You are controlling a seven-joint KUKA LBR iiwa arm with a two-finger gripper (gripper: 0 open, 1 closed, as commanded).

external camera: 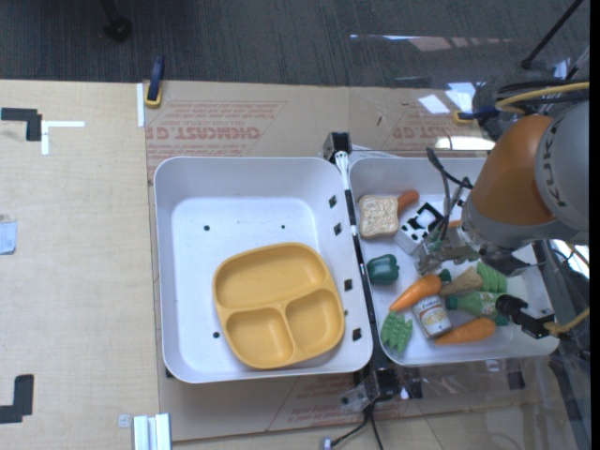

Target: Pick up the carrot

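two bins; carrot (414,293) lies at lower centre of the right bin (525,350), slanted, beside a small jar (432,316). gripper (442,251) hovers just above its upper end; grip state unreadable. approach step; next, descend and straddle the carrot.

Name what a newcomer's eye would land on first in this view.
The yellow divided plate stands out, alone in the left bin. Next comes the grey arm with its orange band, reaching from the right over the crowded right bin, where an orange carrot lies among a bread slice and green toy vegetables.
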